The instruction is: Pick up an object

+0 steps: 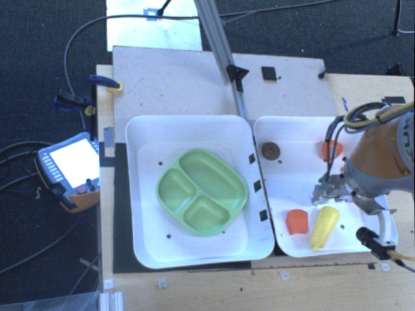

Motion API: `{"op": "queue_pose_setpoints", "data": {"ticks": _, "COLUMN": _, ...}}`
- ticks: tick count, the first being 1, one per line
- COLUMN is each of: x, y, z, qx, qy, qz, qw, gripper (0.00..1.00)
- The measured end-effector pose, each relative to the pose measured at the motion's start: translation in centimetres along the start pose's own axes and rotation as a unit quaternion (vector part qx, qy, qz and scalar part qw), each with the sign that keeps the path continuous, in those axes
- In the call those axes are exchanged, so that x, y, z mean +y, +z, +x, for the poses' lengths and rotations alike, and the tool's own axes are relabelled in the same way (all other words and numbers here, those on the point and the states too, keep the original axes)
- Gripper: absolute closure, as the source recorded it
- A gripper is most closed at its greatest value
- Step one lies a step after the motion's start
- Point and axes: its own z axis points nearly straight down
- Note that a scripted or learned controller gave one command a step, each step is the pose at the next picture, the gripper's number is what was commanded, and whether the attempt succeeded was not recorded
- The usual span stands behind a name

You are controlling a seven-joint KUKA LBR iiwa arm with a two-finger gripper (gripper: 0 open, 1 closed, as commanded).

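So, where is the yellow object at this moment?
The yellow object lies in the right bin, near its front edge, just right of the orange block and below the gripper.

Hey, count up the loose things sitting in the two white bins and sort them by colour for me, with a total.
Green: 1, the divided plate in the left bin
Orange-red: 2, a block and a piece partly behind the arm, both in the right bin
Yellow: 1, a corn-like toy
Brown: 1, a round disc
Total: 5
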Motion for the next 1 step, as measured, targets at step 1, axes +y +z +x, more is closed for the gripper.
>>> {"op": "queue_pose_setpoints", "data": {"ticks": 1, "x": -0.27, "y": -5.59, "z": -0.96, "qx": 0.001, "qy": 0.0, "qz": 0.004, "qw": 1.0, "gripper": 1.0}}
